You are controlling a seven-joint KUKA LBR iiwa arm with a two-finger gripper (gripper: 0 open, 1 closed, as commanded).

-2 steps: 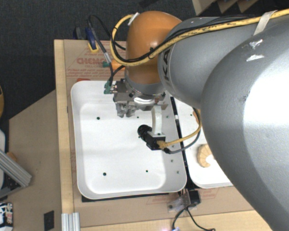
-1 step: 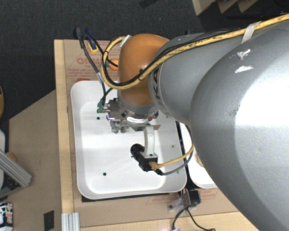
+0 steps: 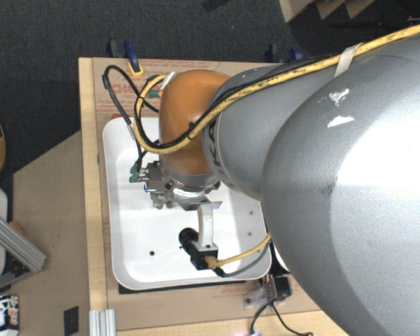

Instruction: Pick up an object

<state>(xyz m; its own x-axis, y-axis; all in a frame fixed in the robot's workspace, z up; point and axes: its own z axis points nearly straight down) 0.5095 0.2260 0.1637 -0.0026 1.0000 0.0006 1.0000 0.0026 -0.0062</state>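
On my feed, the bench (image 3: pixel 91 187) carries the white bin (image 3: pixel 126 257). The arm (image 3: pixel 322 152) covers it; the pincer (image 3: pixel 169 196) sits low inside. Its opening and any object there: I cannot tell.

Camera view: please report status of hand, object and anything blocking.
Hand low over left white bin, fingers hidden by wrist. No object seen in grasp. Arm covers right side of bench.

A broad, smooth grey arm (image 3: pixel 336 180) with glossy highlights narrows to a rounded orange band (image 3: pixel 184 128) above a metal wrist flange (image 3: pixel 185 191), with yellow and black cables (image 3: pixel 143 110) looped alongside it.
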